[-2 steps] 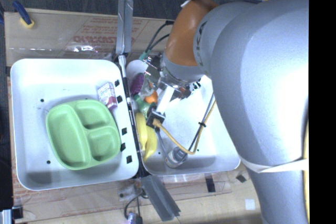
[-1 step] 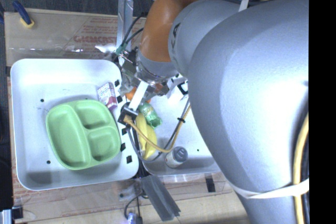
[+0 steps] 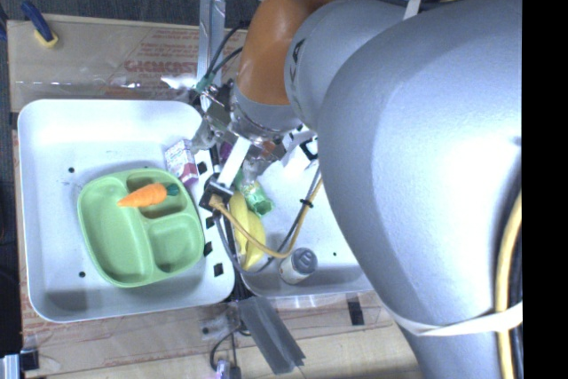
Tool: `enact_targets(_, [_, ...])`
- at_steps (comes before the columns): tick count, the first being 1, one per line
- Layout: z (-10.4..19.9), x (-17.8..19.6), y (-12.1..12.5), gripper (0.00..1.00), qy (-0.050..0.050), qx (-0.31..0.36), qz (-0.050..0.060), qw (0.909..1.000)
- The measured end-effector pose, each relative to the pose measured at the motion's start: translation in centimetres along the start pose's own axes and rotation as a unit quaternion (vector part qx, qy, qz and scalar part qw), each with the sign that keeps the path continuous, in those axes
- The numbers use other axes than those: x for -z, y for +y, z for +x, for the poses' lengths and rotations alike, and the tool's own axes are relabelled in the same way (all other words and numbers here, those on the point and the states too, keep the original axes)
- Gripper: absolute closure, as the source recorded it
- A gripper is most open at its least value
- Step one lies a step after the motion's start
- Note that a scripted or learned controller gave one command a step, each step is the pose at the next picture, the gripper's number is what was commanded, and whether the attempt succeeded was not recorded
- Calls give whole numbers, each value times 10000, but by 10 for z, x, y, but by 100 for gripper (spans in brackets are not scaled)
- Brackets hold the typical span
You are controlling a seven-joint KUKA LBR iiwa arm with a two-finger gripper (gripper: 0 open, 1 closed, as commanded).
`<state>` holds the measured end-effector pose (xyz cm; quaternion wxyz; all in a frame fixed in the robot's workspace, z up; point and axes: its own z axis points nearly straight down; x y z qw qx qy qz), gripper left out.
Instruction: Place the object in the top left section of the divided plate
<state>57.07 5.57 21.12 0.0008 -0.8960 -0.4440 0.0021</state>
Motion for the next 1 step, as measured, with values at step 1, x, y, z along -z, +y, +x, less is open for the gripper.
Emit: enact_targets(1, [40, -12, 19, 0, 6, 581, -4, 9983])
